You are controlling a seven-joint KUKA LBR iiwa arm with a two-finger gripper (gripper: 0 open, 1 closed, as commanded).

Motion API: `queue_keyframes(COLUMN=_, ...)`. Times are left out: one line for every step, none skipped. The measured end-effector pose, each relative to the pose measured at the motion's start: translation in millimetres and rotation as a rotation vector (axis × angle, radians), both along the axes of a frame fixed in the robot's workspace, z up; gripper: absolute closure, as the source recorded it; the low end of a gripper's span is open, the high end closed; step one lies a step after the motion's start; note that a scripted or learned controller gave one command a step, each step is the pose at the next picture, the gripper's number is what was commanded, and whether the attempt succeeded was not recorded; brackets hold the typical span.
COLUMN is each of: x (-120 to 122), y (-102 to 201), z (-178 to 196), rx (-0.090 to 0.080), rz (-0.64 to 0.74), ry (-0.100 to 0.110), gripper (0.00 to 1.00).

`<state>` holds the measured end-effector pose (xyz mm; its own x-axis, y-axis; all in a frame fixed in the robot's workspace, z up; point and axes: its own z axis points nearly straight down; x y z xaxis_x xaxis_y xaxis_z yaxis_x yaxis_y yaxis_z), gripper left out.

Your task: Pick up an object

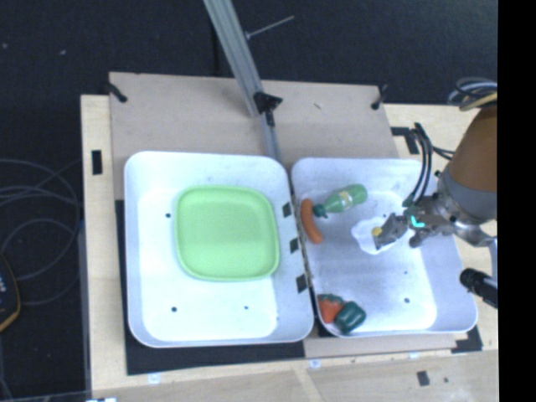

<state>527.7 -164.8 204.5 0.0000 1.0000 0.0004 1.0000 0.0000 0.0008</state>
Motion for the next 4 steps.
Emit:
queue_keyframes(x=0.0, y=0.0, z=0.0, rx=0.0, rz=0.0, ry=0.0, gripper=0.0)
queue_keyframes(x=-4.2, y=4.2, z=-43.5, rx=0.0, rz=-0.001, ry=0.004, gripper=0.0)
queue_keyframes(x=-12.7, y=9.3, z=-100.6, rx=0.0, rz=-0.001, ry=0.005, gripper=0.0)
queue_keyframes(x=-12.5, y=8.8, z=-103.6, rx=-0.001, rz=-0.001, ry=0.0, gripper=0.0)
